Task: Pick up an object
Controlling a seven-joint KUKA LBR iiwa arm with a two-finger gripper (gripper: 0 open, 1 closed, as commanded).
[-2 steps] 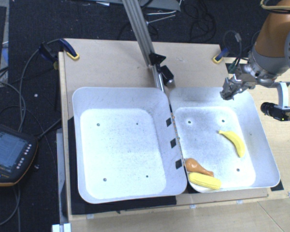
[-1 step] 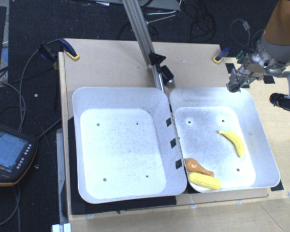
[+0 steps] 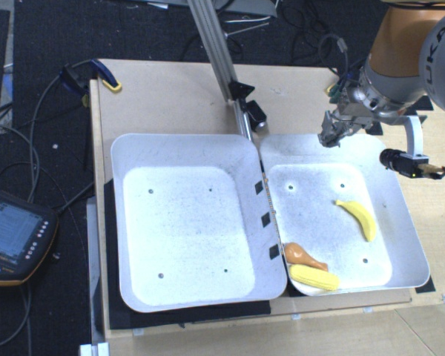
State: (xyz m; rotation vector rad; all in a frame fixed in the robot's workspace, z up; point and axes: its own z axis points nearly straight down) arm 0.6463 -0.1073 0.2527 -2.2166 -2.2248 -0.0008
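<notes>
Camera view: gripper (image 3: 332, 136) poised above the far edge of the right bin (image 3: 400, 221), finger state indiscernible, apparently empty; banana (image 3: 358, 216) lies mid-bin; corn cob (image 3: 314, 277) and orange piece (image 3: 302, 256) rest at the near edge.

Robotics lab, test cell. Industrial arm (image 3: 411, 43), grey w/ orange band, reaching in over a pale wood tabletop (image 3: 170, 99). Two shallow white bins (image 3: 185, 221) side by side, set up as a fixed work area. Teach pendant (image 3: 15, 236) w/ screen lying on dark carpet floor (image 3: 37, 50) at left, black cables (image 3: 30, 136) trailing loose around it. Aluminium extrusion post (image 3: 215, 43) bolted at tabletop's rear edge, clamp (image 3: 96, 76) w/ yellow tip on the corner. More wiring along the top.
</notes>
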